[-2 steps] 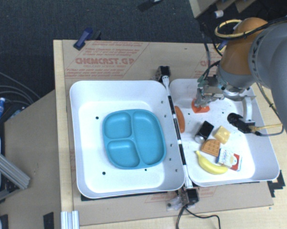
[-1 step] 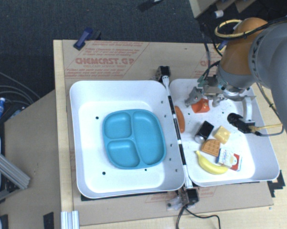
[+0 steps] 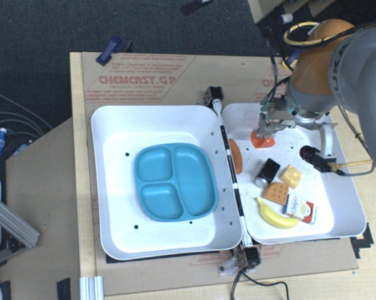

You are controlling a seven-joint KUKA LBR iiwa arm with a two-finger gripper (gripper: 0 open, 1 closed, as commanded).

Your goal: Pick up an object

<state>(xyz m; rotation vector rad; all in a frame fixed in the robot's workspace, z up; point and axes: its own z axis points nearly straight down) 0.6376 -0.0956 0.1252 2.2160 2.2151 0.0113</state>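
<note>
Arm [image 3: 338, 61] is reaching in from the right and hanging over the far part of the right bin [image 3: 347, 195], with the gripper [image 3: 264, 130] pointing straight down at a small red-orange object [image 3: 263, 142]. This is probably the pick target, since it is sitting directly under the tool. The gripper is touching or almost touching its top, but the view is too small and slanted here, so I cannot tell whether the gripper is open or closed, or whether it is gripping anything. The object is looking squat and rounded, bright red-orange, maybe a plastic toy food, and its exact shape is unclear. It is lying on the bin floor near the far wall, well apart from the other items, which is likely making it an easy vertical approach with no neighbours crowding it. The rest is clustering nearer the camera: a small black item [image 3: 268, 170], a pale yellow block [image 3: 291, 176], a waffle piece [image 3: 276, 193], a banana [image 3: 276, 216] and a small white-and-red carton [image 3: 301, 209], several of them touching or just beside each other. An orange elongated piece [image 3: 236, 156] is lying against the divider side of the bin. The left bin [image 3: 112, 142] is holding a blue divided plate [image 3: 175, 181], sitting flat near its middle. Judging the step as descent or grasp attempt, with the lift not yet done.
</note>
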